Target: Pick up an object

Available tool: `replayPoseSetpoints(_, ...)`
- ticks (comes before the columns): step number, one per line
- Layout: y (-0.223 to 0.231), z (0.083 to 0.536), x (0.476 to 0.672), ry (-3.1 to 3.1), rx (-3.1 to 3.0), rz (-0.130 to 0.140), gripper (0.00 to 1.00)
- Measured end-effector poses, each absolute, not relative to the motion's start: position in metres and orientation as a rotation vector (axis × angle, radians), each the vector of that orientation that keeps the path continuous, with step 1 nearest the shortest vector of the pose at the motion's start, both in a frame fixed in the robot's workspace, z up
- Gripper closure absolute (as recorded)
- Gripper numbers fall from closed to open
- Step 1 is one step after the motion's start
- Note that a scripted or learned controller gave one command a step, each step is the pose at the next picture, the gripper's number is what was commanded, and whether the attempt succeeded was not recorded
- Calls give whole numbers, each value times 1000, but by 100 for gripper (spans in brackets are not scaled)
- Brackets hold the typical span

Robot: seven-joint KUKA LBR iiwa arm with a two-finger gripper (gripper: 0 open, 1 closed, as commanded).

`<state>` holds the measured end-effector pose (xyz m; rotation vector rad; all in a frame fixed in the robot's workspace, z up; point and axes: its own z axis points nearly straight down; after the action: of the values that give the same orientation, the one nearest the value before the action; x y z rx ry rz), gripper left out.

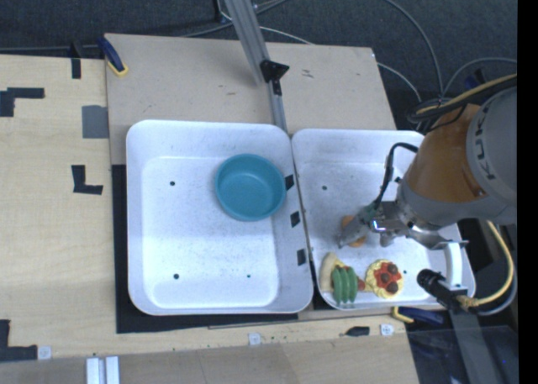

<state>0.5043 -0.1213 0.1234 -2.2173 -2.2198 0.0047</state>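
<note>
The grey two-finger gripper (360, 229) hung low in the right white bin (336, 151), over a small orange object (356, 241) — likely the pick target — though its grip state couldn't be told.

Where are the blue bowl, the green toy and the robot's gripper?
blue bowl (250, 186): camera view, inside bottom.
green toy (344, 283): camera view, its middle.
gripper (363, 228): camera view, at its tip.
</note>
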Motion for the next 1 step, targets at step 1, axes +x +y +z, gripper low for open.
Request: replayPoseSetpoints(1,-121,89,505,-2223,-2222,0,0)
